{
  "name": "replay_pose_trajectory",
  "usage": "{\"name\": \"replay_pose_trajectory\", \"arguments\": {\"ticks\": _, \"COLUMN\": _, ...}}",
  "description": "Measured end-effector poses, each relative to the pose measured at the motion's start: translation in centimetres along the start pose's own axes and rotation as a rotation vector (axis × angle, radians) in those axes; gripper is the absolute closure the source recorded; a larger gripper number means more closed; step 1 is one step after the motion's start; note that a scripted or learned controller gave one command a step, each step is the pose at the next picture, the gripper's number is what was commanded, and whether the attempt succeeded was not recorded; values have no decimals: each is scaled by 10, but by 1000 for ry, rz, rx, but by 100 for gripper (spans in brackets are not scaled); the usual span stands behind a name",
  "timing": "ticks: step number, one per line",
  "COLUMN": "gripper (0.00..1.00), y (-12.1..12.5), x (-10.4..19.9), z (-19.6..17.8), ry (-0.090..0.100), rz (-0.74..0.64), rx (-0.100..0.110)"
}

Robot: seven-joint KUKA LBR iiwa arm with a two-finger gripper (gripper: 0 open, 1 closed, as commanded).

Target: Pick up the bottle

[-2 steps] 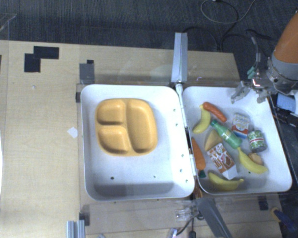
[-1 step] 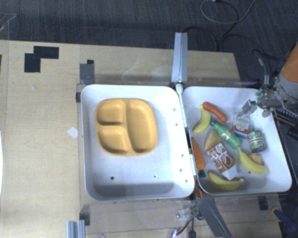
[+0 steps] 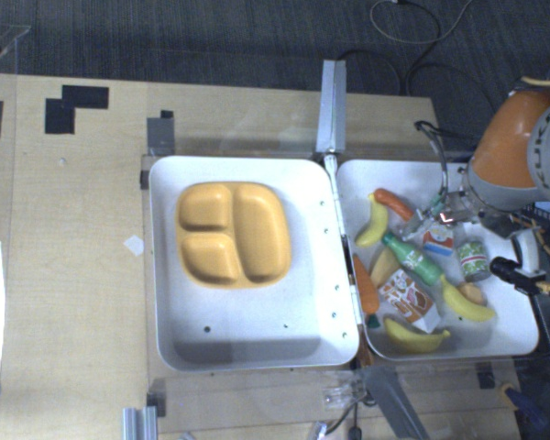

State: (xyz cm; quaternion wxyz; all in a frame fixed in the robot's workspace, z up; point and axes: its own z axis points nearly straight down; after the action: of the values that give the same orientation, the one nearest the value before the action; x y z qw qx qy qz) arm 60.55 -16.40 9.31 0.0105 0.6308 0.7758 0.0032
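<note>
The worktop (image 3: pixel 73 246) was pale wood, with dark carpet beyond its far edge and a loose cable on the floor there. Two shallow white bins sat side by side. The left bin (image 3: pixel 257 337) held one yellow divided tray (image 3: pixel 234 234). The right bin (image 3: pixel 509 337) was crowded with toy food.

The bottle (image 3: pixel 412 258), green with a white cap end, lay on its side near the middle of the right bin, slanted from far-left to near-right. A banana (image 3: pixel 374 223) lay just beside its cap end, a printed carton (image 3: pixel 405 293) just on its near side, and a small green can (image 3: pixel 472 260) to its right. Two more bananas (image 3: pixel 420 335) lay along the near part of the bin.

The arm (image 3: pixel 522 145) reached in from the right, orange band visible, with the gripper (image 3: pixel 445 211) low over the far part of the right bin, just beyond the bottle. Its state could not be told from this view; nothing was seen held.

Judgement: the bottle is likely light, rigid plastic, smooth and round, so prone to roll or slip. Best taken across the mid-body, square to its long axis, where neighbours leave the most room.
</note>
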Motion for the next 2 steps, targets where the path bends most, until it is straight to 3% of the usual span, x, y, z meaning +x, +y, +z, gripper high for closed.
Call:
{"name": "replay_pose_trajectory", "arguments": {"ticks": 1, "gripper": 0, "y": -11, "x": 34, "z": -3, "ry": -9, "rz": -463, "rx": -12}}
{"name": "replay_pose_trajectory", "arguments": {"ticks": 2, "gripper": 0, "y": -54, "x": 73, "z": -5, "ry": -8, "rz": -282, "rx": -21}}
